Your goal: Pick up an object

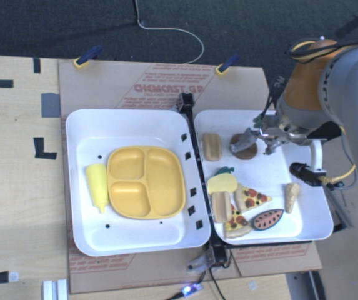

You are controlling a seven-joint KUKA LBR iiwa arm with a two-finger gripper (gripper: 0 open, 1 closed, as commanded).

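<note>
While the gripper (258, 139) hung low in the right bin (319, 227), its fingers could not be made out as spread or clenched. Just left of it sat a brown piece (243, 147). A good grasp would need centring over that piece first.

red printed lettering on the cardboard sheet (160, 87) under the bins, at 12 o'clock of the left bin, is mirrored and partly legible; it appears to read "chemcast gp".
</note>
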